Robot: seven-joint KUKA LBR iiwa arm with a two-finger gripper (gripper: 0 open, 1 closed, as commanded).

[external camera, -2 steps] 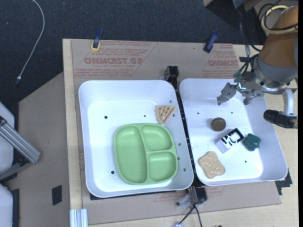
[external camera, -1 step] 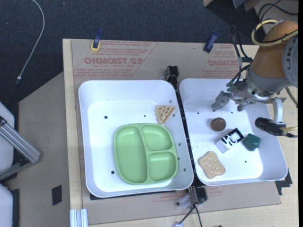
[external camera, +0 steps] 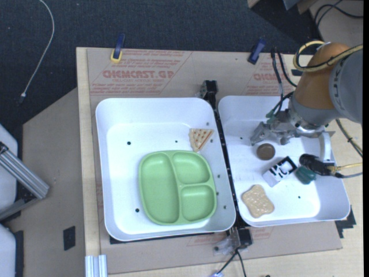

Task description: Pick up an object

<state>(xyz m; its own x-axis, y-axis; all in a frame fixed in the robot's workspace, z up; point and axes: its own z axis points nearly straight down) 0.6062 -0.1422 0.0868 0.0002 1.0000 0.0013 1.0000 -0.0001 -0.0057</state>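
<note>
Camera view gives us the claw (external camera: 271,136) low in the right bin (external camera: 242,111), just above the brown disc (external camera: 266,151), likely chosen as nearest pick. We cannot tell its opening; nothing visibly held.

Left bin (external camera: 115,126) has a green divided plate (external camera: 176,187) in it, plus a waffle-looking cracker (external camera: 200,138) sitting just off the plate's top right corner. Right bin (external camera: 242,111) has a brown puck (external camera: 266,151), a black-and-white block (external camera: 280,171), a dark green thing (external camera: 305,175) and a toast slice (external camera: 257,201). The gripper (external camera: 271,133) hangs right above the puck, arm (external camera: 323,82) coming in from the right.
</note>
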